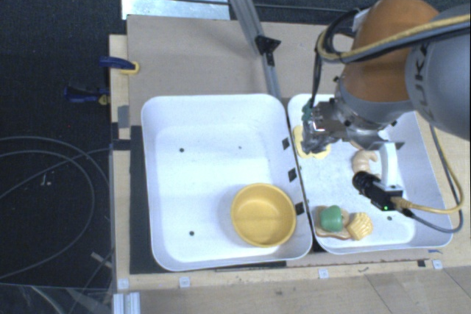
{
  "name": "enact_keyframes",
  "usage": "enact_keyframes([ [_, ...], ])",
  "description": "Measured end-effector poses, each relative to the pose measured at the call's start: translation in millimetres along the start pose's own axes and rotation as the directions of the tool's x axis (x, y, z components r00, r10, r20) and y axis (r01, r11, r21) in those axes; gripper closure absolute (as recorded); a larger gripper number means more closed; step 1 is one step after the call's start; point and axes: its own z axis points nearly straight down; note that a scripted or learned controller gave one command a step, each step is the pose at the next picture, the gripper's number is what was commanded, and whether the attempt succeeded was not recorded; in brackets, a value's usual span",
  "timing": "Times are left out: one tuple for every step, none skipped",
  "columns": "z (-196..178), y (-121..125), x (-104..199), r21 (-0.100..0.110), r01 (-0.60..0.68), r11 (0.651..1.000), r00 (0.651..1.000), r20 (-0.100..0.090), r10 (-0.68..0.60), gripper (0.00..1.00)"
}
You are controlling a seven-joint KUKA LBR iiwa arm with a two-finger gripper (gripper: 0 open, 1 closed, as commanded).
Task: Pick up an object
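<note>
My gripper [314, 131] is low over the left side of the right bin [423, 158], directly above a pale yellow flat object [315, 151] that peeks out beneath it. Whether it touches that object I cannot tell. A small beige piece [364, 158] lies just right of the gripper. Near the right bin's front edge sit a green rounded toy [331, 217] and a yellow ridged piece [359, 225], side by side on a tan object [333, 232]. A yellow bowl [263, 213] stands upright in the front right corner of the left bin [191, 136].
The arm's grey body and orange band [386, 48] cover the back of the right bin. A slanted metal pole [246, 7] crosses the bench behind the bins. Blue clamps [110, 64] grip the bench's left edge.
</note>
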Motion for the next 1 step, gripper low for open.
enact_keyframes([
  [10.2,-1.0,54.8,0.001,-0.001,1.0,1.0,0.0,0.001,1.0],
])
